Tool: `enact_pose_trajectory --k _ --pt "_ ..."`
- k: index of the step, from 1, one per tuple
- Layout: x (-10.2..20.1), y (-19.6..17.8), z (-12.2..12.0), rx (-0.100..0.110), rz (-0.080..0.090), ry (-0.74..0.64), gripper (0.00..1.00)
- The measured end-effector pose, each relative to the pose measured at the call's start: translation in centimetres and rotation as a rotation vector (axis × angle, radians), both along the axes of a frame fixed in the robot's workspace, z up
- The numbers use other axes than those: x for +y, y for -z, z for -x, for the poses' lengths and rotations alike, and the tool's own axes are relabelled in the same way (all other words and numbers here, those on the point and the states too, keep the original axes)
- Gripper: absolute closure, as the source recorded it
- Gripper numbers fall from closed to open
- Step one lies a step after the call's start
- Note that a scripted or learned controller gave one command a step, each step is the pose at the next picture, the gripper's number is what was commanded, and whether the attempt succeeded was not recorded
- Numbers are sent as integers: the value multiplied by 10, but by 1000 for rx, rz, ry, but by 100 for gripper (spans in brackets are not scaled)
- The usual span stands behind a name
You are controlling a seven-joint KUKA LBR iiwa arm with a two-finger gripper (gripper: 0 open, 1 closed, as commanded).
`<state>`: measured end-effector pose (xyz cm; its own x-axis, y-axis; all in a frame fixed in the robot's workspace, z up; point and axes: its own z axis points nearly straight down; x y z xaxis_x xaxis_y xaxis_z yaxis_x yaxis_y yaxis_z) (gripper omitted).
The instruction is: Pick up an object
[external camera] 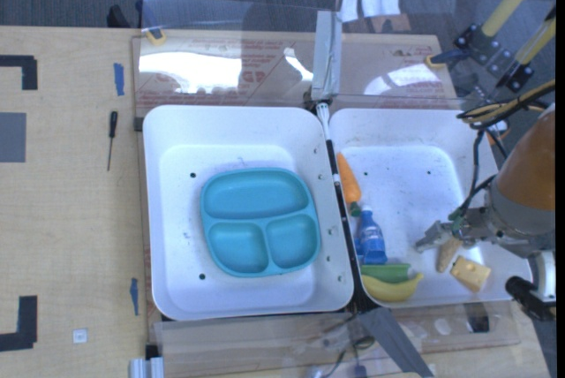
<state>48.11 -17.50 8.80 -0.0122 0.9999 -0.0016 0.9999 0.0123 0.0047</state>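
Bright, even overhead light, white glare on the clear panels (221,71) behind the bins, soft shadows, mild blur.

A single fixed camera looks down at a slant on the table (62,191), taking in both bins from moderate height, left of the tool (441,237).

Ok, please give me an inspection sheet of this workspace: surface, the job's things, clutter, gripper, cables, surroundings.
Surface: left bin and right bin, white, side by side on a wooden bench.
Job's things: right bin holds a carrot, blue bottle, banana along its left wall, and a tan block. Left bin holds a blue divided plate.
Clutter: screwdriver on the bench.
Gripper: gripper low in the right bin, near the tan block; finger state unclear.
Cables: black cables above the arm.
Surroundings: clear panels behind the bins, grey floor.
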Motion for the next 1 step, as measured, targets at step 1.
enact_pose_trajectory --k 1 --pt "0 -11 -1 -5 2 1 100"
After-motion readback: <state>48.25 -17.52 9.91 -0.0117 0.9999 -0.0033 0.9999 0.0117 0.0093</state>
